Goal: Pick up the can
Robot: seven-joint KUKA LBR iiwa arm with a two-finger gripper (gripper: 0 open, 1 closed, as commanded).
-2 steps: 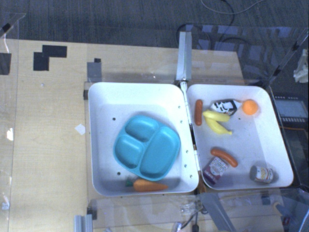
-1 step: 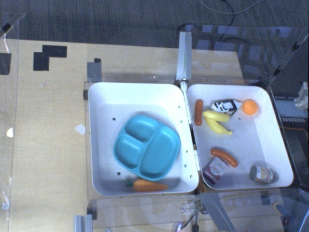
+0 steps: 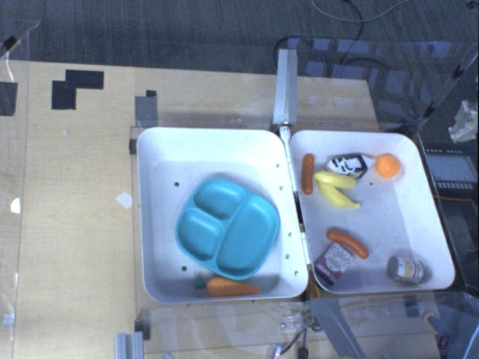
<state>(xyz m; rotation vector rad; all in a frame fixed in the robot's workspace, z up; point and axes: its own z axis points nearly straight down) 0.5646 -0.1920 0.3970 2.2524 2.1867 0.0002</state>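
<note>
Can point(image 3: 408, 269) lies on its side in the right bin's point(image 3: 430, 200) near right corner, long axis roughly across the view, toward the arm's entry side. Claw's state cannot be told.

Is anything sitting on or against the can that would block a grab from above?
Nothing visible does. The can lies on its side in the right bin's near right corner, with nothing on top of it. The nearest items, a hot dog and a pouch, lie apart to its left.

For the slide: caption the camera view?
Can lies in right bin among food; blue tray fills left bin.
</note>
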